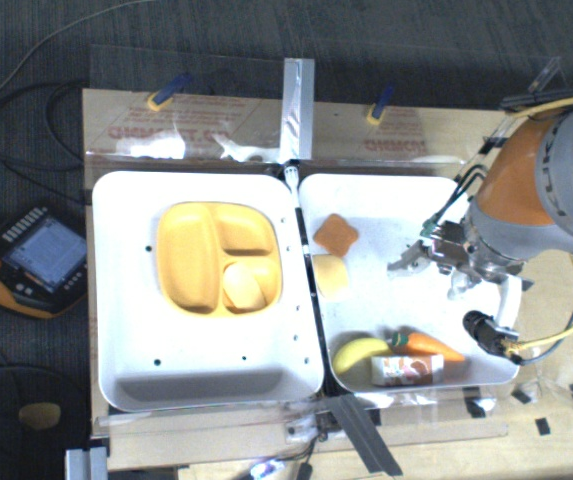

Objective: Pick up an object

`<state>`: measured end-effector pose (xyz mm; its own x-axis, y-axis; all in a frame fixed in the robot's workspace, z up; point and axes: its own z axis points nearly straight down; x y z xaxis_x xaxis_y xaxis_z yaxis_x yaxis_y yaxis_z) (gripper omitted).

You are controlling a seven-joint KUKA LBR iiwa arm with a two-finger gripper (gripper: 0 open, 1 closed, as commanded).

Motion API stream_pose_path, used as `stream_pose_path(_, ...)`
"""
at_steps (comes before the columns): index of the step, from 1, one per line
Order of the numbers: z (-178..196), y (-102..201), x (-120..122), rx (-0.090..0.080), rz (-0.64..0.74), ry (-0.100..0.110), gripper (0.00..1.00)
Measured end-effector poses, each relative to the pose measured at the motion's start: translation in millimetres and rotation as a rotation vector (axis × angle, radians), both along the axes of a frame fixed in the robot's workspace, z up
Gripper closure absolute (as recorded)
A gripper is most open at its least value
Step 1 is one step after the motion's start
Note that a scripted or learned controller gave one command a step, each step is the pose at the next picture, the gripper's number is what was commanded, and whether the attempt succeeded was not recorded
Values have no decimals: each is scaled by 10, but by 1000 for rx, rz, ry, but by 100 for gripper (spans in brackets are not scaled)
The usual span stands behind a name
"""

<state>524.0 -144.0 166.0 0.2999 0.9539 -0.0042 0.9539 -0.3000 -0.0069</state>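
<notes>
Nearest the camera, along the right bin's [366, 193] front wall at about six o'clock, three things crowd together: a banana [356, 353], a small carton [406, 370] just beside it, and a carrot [428, 344] lying against the carton's top edge. A clean grasp here is hard, since fingers would likely catch two things at once.

Farther up, at about nine o'clock in that bin, a pale yellow block [330, 274] sits against the divider, with an orange piece [336, 234] just above it and standing freer. That orange piece looks the easier pick.

The hand [416, 260] hovers at about three o'clock, over bare bin floor; I cannot tell whether it is apart or together, and nothing shows in it.

In the left bin [126, 368], well apart, lies a yellow divided tray [216, 258].
</notes>
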Motion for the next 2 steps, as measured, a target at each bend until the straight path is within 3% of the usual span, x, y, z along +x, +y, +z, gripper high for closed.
stream_pose_path(1,-261,137,-408,4,163,1,0)
stream_pose_path(2,-270,162,-210,4,68,1,0)
